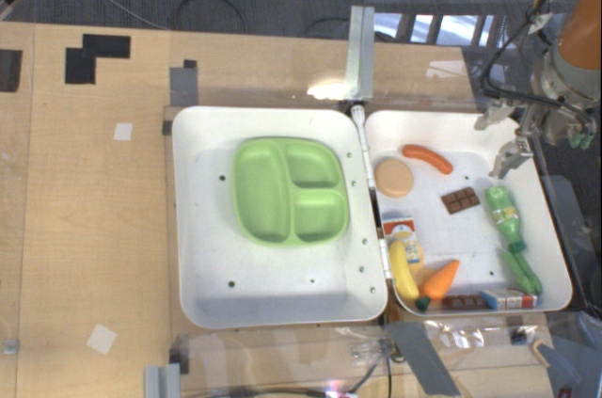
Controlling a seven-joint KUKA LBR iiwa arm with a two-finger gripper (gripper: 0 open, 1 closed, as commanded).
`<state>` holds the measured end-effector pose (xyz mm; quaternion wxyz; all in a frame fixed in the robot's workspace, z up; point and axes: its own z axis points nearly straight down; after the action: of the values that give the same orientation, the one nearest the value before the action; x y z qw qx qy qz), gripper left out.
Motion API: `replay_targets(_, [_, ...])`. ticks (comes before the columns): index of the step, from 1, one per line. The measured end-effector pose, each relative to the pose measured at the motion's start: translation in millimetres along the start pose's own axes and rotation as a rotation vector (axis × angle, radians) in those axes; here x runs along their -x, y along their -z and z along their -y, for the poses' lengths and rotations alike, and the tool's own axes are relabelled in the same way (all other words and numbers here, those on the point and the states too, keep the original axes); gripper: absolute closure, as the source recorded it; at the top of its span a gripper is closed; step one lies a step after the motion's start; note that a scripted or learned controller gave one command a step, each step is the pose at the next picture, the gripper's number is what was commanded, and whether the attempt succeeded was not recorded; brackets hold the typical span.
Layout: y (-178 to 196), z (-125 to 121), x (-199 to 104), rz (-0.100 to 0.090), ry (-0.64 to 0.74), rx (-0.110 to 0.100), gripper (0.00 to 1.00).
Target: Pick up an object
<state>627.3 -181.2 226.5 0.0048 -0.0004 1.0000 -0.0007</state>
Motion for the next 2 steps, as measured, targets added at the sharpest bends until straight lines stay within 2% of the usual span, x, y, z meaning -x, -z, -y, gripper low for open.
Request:
replay_targets(1, [-136, -13, 36, 0.007, 0.092, -0.001, 0.00])
replay_targets(2, [-139, -56, 42, -0.006, 0.124, 0.002, 0.00])
